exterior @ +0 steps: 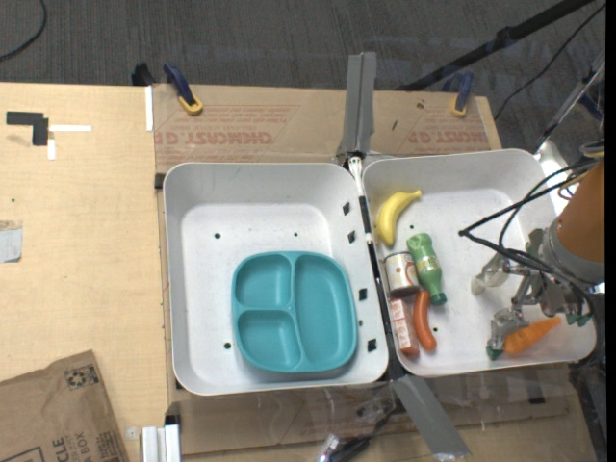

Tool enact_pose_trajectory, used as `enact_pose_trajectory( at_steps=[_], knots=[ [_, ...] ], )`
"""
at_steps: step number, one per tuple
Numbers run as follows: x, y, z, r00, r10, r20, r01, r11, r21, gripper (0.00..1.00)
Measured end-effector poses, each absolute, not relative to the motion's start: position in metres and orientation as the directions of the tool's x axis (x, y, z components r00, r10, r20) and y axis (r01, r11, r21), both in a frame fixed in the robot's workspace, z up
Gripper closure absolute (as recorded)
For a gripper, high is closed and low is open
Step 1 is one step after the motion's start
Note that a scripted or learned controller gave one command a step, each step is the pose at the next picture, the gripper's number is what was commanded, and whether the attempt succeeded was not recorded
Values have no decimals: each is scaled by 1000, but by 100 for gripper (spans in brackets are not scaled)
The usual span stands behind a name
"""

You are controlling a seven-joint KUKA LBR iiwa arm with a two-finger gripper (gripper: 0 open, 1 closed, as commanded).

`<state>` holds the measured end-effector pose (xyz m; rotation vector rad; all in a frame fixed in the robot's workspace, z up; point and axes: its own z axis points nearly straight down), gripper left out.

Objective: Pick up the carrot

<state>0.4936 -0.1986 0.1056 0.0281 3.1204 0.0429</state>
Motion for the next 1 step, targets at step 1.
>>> enact_pose_trajectory(
  at_steps=[1],
  knots=[
    [497,-199,117,-999,18,-26,17,1000,25,100]
  ],
)
